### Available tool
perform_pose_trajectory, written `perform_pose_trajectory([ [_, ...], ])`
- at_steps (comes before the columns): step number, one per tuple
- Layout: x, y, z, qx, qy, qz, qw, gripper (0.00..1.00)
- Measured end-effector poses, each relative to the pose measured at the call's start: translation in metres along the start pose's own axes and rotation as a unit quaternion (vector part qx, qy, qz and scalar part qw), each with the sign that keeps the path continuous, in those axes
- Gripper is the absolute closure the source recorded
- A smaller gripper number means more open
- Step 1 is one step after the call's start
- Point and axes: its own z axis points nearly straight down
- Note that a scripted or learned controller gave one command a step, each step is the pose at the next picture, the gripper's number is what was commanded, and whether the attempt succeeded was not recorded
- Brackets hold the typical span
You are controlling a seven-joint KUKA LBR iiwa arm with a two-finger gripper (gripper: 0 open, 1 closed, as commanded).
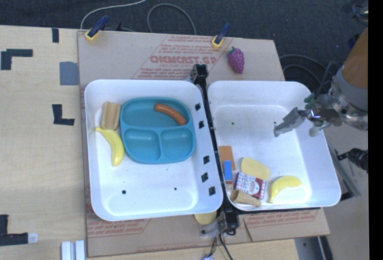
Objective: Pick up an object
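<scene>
Gripper (297, 121) hovers over right bin (263, 92) near its right edge, jaws apart & empty. Yellow banana (283, 186) lies by the bin's front-right corner.

Blue tray (158, 151) with orange-red sausage (170, 112); yellow banana (114, 145); purple grapes (236, 60); white bins (143, 208); red-and-white patterned packet (249, 185).

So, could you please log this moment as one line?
gripper: above right bin, holding nothing | banana, red packet: near bin's front | hotdog: on blue tray
</scene>
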Motion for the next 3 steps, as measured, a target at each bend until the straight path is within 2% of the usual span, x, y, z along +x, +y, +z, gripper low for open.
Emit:
perform_pose_trajectory([
  [1,0.04,0.005,0.13,0.006,0.002,-0.001,1.0,0.0],
  [2,0.034,-0.018,0.195,-0.004,-0.002,0.001,1.0,0.0],
  [3,0.034,-0.012,0.176,-0.01,-0.002,0.0,0.9999,1.0],
])
